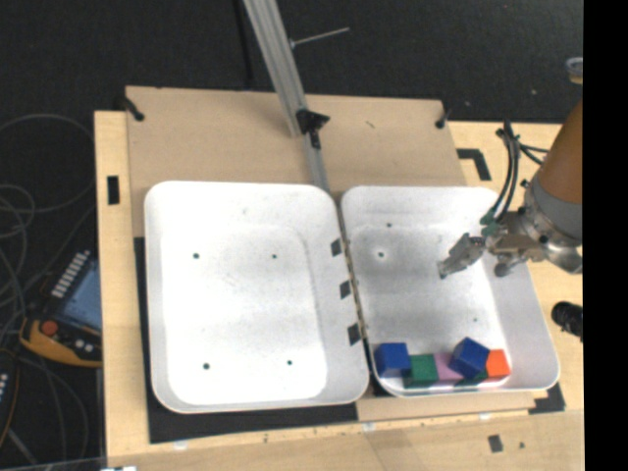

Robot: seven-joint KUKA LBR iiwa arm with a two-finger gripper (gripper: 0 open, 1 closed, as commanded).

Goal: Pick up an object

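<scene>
Nearest the camera, along the front wall of the right bin (510,292), a tight row of small blocks sits packed together: a blue cube (392,357) at the left, a green cube (423,369) touching it, a flat pale purple piece (447,369) next, then a second blue block (471,357) tilted against an orange block (497,364) in the front right corner. All look like hard, matte, square-edged pieces. The left bin (240,292), the larger-looking of the two shallow white trays, has rounded corners, a low rim and a speckled floor. The right bin shares that smooth plastic look, and its floor behind the blocks is bare, leaving open room there. Both rest on a tan board (383,135) with a metal rail (280,62) slanting across its back. The gripper (479,256) hangs over the right bin's middle, well apart from the blocks, fingers spread and holding nothing.
</scene>
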